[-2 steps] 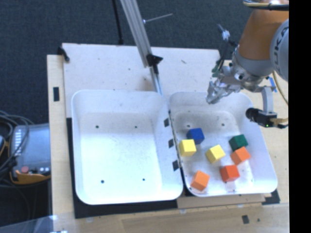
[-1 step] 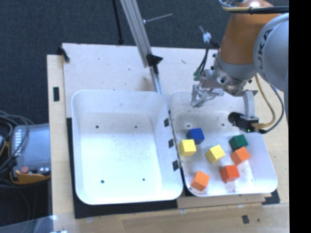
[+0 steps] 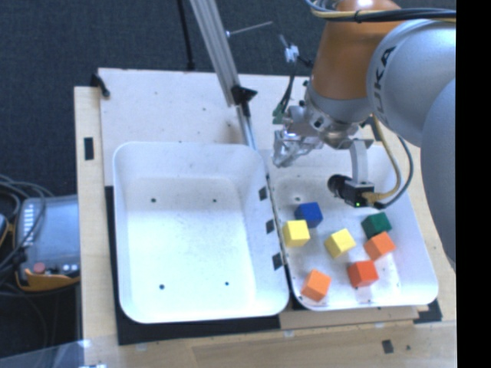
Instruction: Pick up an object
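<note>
Hovering at right bin's (image 3: pixel 418 282) far-left corner, gripper (image 3: pixel 285 153) state unreadable, nothing visibly held; should descend centred over blue cube (image 3: pixel 310 212), clear of yellow neighbour (image 3: pixel 296 232).

The grey arm (image 3: pixel 414 67) bears partial lettering (seemingly "KUKA", seen sideways).

floor: dark grey carpet (image 3: pixel 92 21), well up and left of the hand (image 3: pixel 288 150), and it runs behind the whole setup
tabletop: pale wood (image 3: pixel 86 228) with a speckled white board (image 3: pixel 165 106) on top, spreading out left of the hand
mast: slanted aluminium rail (image 3: pixel 219 44) coming down to the board just left of the hand, black clamp (image 3: pixel 243 94) near its foot
left edge stuff: grey box (image 3: pixel 54 232) with cables (image 3: pixel 11 198), far left of the hand and lower
light: even, kinda soft, no hard shadows
</note>
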